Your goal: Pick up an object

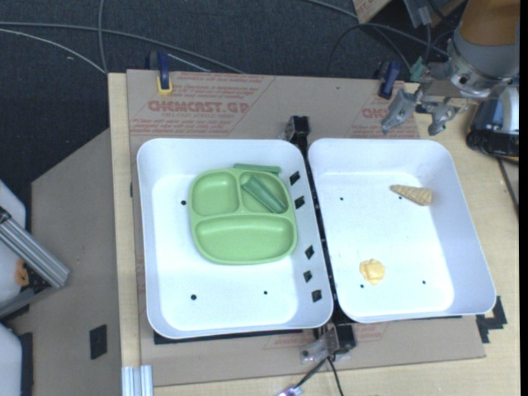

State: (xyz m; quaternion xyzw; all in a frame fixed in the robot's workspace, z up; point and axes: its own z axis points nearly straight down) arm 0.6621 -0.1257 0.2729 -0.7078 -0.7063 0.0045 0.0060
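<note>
So, starting at far left: left bin [157, 246] carrying a green divided plate [243, 221], lying flat, with a darker green piece [266, 191] resting in its upper right compartment and poking toward the rim. Broad, low and smooth, so likely to slide or tip out of a two-finger pinch unless taken by an edge.

Moving right, past the black clips along the seam between the bins: right bin [462, 221] holding two small things well apart. Near the front, a small yellow lump [373, 271], possibly soft; risk of squashing or of closing on air beside it. Toward the back, a tan cone-shaped piece [412, 194] lying on its side; prone to rolling away if nudged off-centre by one finger.

Farther right and behind the bin's back rim: gripper [420, 112], over the cardboard rather than over either bin, fingers spread apart, nothing between them. No object chosen yet, judging by that position.

Main hazards from here: clipping the bin's raised rim on the way in, descending too steeply near the wall, or missing a small target altogether.
</note>
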